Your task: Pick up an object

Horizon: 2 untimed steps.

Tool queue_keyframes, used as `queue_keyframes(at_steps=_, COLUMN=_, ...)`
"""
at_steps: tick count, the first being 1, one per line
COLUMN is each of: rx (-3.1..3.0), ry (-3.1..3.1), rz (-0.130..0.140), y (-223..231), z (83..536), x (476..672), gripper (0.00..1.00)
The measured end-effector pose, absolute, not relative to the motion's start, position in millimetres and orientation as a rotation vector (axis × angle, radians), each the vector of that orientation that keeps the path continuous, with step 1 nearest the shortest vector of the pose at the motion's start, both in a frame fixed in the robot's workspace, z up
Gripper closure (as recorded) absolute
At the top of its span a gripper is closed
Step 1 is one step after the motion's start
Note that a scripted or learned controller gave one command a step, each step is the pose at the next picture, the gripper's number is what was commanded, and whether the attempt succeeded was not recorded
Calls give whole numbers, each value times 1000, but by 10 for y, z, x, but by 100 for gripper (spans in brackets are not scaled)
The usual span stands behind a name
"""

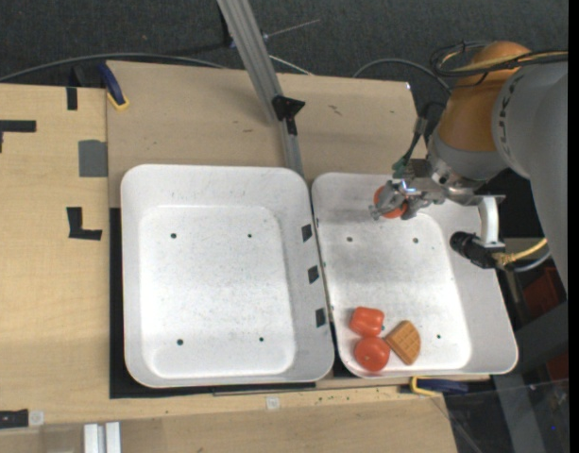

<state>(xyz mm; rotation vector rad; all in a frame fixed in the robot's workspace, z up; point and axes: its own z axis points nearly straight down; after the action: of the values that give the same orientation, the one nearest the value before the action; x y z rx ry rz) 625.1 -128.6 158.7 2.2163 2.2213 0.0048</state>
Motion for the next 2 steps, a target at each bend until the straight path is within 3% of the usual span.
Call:
queue_keyframes(at_steps=1, rx=2218, ry=2221, rz=3, y=-1281, z=2118, x=6259, gripper=100)
queue_keyframes(at_steps=2, rx=2219, ry=2229, rz=-2, y=-778, z=2030, x=6083, gripper=100)
